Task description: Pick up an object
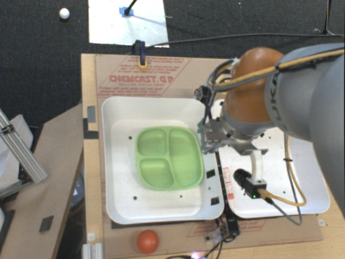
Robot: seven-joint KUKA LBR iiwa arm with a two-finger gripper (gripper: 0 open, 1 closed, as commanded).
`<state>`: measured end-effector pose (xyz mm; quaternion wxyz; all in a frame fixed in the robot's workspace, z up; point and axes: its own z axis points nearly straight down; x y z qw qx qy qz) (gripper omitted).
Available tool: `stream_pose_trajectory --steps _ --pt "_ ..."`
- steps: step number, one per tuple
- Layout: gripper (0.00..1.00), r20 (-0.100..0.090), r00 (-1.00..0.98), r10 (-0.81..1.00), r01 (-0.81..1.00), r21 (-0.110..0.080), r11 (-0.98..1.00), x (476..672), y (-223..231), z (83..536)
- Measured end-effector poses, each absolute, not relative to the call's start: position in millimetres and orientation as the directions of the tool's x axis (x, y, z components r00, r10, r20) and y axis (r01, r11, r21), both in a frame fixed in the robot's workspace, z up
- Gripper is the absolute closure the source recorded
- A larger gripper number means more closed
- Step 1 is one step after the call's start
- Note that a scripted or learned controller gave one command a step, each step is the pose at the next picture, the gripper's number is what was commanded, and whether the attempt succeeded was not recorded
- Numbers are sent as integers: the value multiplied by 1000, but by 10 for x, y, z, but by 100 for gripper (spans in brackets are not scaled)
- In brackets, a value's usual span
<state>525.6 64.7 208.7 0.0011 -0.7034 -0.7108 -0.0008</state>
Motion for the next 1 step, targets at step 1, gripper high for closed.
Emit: stream_pose_trajectory --steps 1 --pt "100 2 -10 1000 1000 2 10 5181 1101 2219"
